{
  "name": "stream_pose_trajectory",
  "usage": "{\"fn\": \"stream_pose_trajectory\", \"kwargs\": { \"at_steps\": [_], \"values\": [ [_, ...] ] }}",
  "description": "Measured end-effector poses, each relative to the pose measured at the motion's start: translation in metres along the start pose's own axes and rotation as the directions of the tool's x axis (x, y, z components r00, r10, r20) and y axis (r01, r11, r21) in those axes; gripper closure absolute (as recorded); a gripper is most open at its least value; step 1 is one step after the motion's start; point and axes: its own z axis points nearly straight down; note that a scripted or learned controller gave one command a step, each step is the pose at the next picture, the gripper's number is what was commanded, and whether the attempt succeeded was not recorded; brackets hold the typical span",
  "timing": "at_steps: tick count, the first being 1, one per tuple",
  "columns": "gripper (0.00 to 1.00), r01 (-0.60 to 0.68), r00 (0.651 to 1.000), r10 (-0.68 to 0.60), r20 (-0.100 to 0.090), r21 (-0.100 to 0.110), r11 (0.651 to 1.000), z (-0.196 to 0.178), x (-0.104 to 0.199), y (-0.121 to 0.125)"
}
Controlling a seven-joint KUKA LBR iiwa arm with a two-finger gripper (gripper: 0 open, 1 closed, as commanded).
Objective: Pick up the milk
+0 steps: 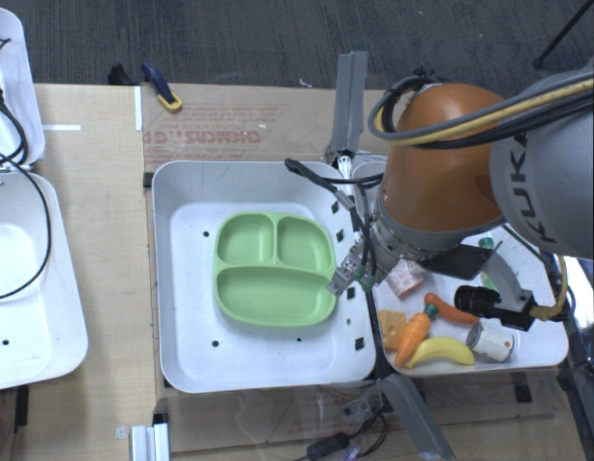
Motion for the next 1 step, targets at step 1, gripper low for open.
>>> {"fn": "stream_pose_trajectory", "kwargs": {
  "at_steps": [1],
  "values": [
    [1.0,0.103,0.995,-0.103,-0.001,0.001,0.995,0.014,0.0216,0.0201]
  ]
}}
